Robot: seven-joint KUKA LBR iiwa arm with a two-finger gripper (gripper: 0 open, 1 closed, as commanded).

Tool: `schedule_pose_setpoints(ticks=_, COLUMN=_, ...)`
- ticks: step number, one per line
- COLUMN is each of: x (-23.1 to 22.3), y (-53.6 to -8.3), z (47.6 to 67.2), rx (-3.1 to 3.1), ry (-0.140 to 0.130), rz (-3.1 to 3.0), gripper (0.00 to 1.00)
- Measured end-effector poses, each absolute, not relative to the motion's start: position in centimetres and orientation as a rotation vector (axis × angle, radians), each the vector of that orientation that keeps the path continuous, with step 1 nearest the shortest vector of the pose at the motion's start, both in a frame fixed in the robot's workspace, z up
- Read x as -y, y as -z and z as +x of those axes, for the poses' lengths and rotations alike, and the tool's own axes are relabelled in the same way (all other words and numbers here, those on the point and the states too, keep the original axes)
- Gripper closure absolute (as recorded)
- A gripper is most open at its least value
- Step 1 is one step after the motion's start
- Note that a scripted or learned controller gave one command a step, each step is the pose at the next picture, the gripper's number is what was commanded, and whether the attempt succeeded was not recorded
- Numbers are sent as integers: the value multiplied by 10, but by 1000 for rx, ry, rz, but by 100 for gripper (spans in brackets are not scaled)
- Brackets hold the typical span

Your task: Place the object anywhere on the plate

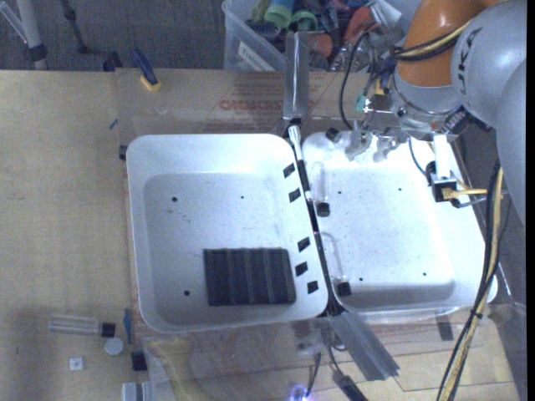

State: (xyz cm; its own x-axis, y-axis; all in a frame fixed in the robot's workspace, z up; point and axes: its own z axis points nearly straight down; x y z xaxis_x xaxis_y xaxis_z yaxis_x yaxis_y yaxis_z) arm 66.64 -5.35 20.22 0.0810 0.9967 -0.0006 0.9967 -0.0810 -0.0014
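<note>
Arm (468, 48): reaches in from the right, above the right bin's far edge.
Claw (372, 147): over the far left corner of the right bin (393, 224); whether wide or narrow cannot be told.
Plate (249, 276): dark, ribbed, flat in the left bin (167, 190), near its front wall.
Tub (301, 15): beyond the desk (58, 182), full of coloured items.

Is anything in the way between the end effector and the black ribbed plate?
Yes: the bins' meeting rims, a raised ridge with black clips, run between the end effector at the right bin and the plate in the left bin.
</note>
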Motion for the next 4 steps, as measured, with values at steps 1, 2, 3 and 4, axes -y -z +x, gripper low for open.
schedule_pose_setpoints(ticks=1, x=19, y=-385, z=667, rx=2386, ry=1, rz=-2046, gripper=100)
schedule_pose_setpoints(ticks=2, x=5, y=-435, z=667, rx=1616, ry=2, rz=-2696, gripper=100)
schedule_pose_setpoints(ticks=3, x=-114, y=-435, z=667, rx=2094, ry=4, rz=-2345, gripper=100)
schedule_pose_setpoints(ticks=4, x=31, y=-434, z=667, rx=1586, ry=-2, rz=-2711, gripper=100)
